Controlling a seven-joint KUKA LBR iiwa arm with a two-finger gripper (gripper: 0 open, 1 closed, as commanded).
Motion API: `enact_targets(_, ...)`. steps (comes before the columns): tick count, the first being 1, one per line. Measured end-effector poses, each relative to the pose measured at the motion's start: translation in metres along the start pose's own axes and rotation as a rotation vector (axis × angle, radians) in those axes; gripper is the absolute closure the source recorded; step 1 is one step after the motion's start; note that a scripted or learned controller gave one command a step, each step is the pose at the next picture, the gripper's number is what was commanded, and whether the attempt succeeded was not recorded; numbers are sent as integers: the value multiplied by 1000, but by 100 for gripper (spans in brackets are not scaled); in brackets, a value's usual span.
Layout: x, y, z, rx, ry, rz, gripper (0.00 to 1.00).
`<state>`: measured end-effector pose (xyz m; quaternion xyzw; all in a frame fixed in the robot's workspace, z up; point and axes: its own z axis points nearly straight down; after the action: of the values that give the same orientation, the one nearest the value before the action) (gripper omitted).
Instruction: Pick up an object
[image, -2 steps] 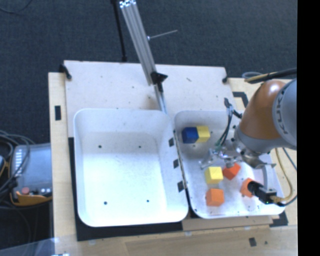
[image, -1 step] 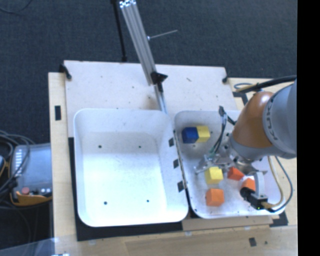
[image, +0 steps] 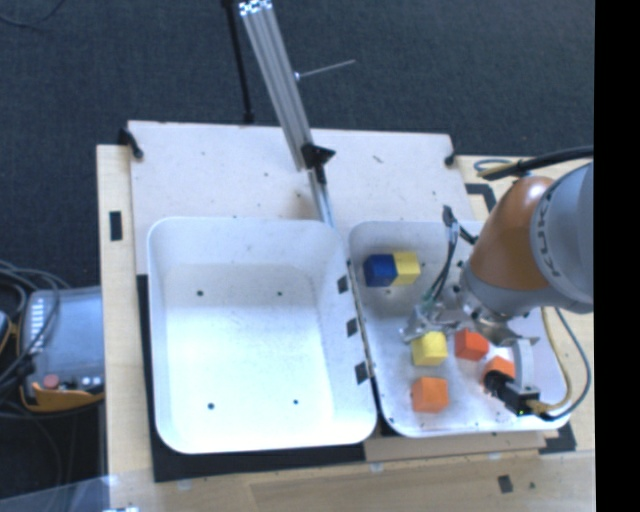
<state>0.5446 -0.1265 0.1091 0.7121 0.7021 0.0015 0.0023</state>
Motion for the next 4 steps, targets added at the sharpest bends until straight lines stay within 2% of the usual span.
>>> enact_targets(1,2,-5,-46,1,0,-6,100)
enact_targets(3,-2,5,-145,-1,-1,-18,100)
enact_targets(4,51,6,-135,6,2,-21,100)
